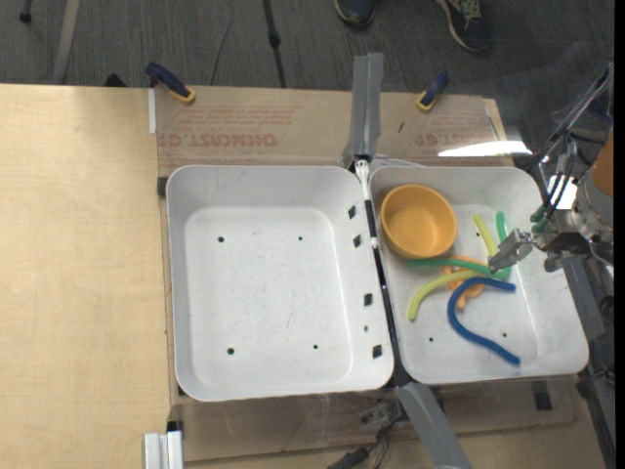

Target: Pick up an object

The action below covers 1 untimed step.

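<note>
Fingers of the gripper (508, 253) hang over the right bin (562, 355), reaching in from its right rim, and they look a little parted with nothing between them, though they are small and dark and I cannot be sure. Just under and to the left of the tips lies a loose heap of bendy tubes: a green tube (454, 264) curving out from beside the bowl, a yellow-green tube (435, 293) running down to the left, a short orange piece (469, 283) half buried, two short upright pieces, yellow (482, 231) and green (502, 229), and a blue tube (474, 328) that loops down toward the bin's near right corner. An orange bowl (418, 220) stands in the far left corner of the same bin, touching the heap's edge.

What matters for the coming move, as I judge it, is that the heap sits directly left of and below the tips, with the long tubes lying mostly left to right, so a short drop with the fingers set across a tube would meet one. The tangle could lift several at once or slip.

Beside it the left bin (186, 262) rests on the worktop (68, 262), with clamps (171, 82) at the far board edge
</note>
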### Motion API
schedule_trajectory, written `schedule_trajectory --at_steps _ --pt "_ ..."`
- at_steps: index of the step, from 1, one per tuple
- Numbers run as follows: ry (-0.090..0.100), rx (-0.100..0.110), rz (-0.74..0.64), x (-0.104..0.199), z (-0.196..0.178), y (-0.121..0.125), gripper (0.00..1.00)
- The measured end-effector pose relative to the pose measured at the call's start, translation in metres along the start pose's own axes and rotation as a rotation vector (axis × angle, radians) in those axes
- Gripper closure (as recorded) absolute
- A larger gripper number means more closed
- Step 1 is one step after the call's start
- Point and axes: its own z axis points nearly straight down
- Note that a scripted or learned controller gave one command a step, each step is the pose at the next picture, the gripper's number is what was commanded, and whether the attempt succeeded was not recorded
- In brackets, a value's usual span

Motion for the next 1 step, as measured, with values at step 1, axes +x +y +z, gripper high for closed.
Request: schedule_trajectory --at_steps 1 --pt "0.002 0.002 -0.196 -0.0205 0.1161 0.0649 0.00"
